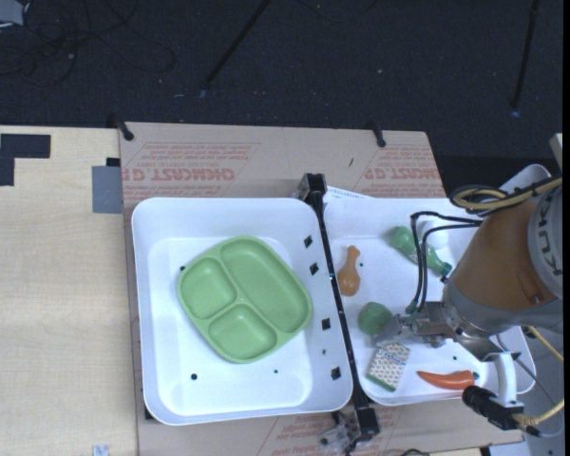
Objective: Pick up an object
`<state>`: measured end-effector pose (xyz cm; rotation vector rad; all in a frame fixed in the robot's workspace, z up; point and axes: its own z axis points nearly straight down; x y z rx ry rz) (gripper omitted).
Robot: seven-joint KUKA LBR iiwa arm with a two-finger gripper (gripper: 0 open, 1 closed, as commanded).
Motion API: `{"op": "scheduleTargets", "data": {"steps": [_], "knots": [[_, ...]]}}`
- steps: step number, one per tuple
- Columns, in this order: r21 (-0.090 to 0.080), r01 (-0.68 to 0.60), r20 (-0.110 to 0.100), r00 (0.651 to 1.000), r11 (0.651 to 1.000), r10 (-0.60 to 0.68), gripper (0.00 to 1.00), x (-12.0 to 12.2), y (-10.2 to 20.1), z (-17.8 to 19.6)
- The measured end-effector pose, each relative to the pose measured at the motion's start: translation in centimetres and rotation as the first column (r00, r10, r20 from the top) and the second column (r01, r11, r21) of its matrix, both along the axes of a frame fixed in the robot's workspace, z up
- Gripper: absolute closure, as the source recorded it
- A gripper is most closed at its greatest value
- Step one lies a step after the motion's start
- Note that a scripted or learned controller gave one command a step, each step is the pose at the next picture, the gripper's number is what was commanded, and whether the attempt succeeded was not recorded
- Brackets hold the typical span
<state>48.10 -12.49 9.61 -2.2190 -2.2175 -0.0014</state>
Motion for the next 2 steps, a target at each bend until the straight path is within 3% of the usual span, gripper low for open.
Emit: {"op": "scheduleTargets", "data": {"steps": [1,2], "knots": [[0.003,0.005,0.003,1.000,1.000,-0.005,1.00,0.2,-0.1,1.3],[-0.003,-0.001,0.000,1.000,1.000,0.001,1.00,0.5,-0.5,5.5]]}}
